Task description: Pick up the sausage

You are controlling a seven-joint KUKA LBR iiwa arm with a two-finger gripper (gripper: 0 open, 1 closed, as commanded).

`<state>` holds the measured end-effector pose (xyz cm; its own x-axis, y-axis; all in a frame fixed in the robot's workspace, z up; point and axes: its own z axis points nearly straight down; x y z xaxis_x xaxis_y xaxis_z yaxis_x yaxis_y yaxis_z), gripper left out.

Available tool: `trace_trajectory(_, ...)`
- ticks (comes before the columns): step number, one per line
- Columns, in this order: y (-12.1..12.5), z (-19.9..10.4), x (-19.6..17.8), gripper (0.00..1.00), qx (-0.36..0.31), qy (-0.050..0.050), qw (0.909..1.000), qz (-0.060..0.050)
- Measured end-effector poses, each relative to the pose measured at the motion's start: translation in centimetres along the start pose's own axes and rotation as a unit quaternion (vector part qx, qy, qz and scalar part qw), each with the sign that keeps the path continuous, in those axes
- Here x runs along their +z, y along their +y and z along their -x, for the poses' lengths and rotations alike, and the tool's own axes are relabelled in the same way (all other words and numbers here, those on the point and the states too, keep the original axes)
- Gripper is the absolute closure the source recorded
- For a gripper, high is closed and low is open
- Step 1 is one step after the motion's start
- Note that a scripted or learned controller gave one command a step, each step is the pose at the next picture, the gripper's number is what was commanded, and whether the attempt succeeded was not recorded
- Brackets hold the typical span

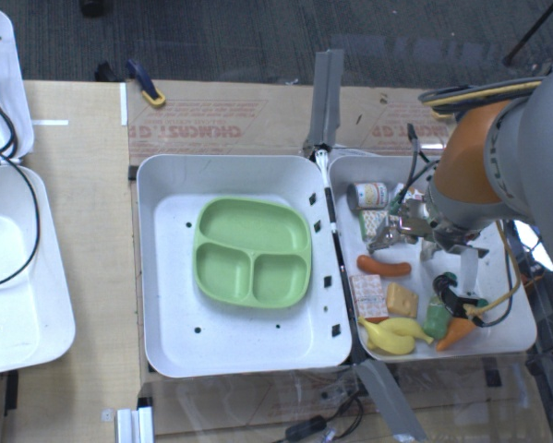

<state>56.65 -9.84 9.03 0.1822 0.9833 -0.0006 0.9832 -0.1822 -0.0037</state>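
Operator, note: the sausage lies on the floor of the right bin, left of centre, above the crackers and banana. Your gripper hangs just above it; whether it is apart or together cannot be told. The green plate sits in the left bin

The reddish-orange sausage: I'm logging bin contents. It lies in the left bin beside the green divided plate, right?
No. The camera view shows the reddish-orange sausage in the right white bin, near a yellow banana. The green divided plate sits alone in the left white bin.
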Motion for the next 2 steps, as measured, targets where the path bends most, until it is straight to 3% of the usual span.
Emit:
trace_trajectory(1,0.0,0.1,-0.8,1.00,0.000,-0.001,1.0000,-0.001)
trace_trajectory(2,-1.0,2.3,-4.4,1.00,-0.049,-0.001,0.9988,0.001)
